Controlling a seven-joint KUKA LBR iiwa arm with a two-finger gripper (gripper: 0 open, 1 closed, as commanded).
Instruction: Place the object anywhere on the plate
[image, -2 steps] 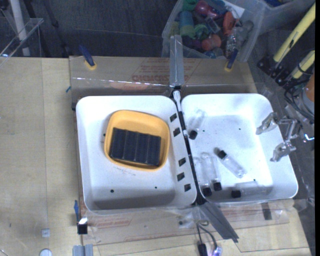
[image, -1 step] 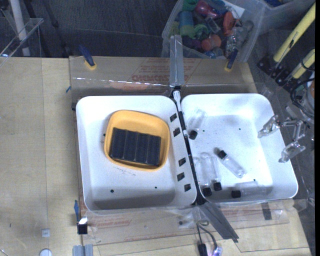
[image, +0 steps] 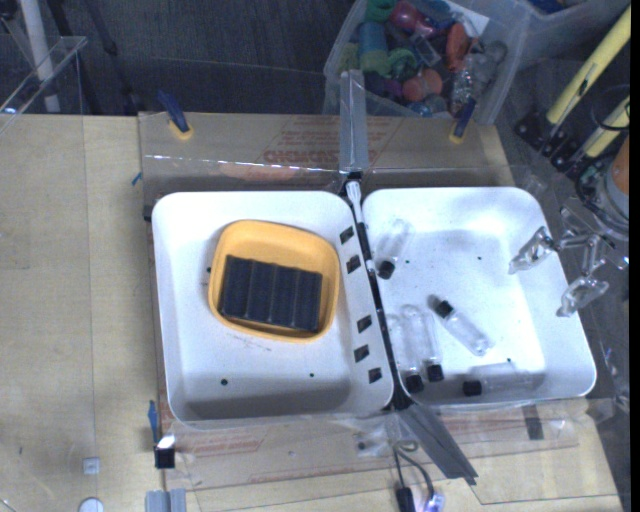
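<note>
My gripper (image: 560, 268) hangs spread open and holding nothing at the right bin's (image: 520, 215) edge. The vials (image: 458, 325) lie left of it, the plate (image: 272, 280) farther left.

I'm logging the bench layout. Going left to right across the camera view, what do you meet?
Yellow rounded-square plate carrying a dark ribbed rectangular block → black-tabbed divider between the white bins → clear plastic vials with black caps → metal two-finger gripper.
</note>
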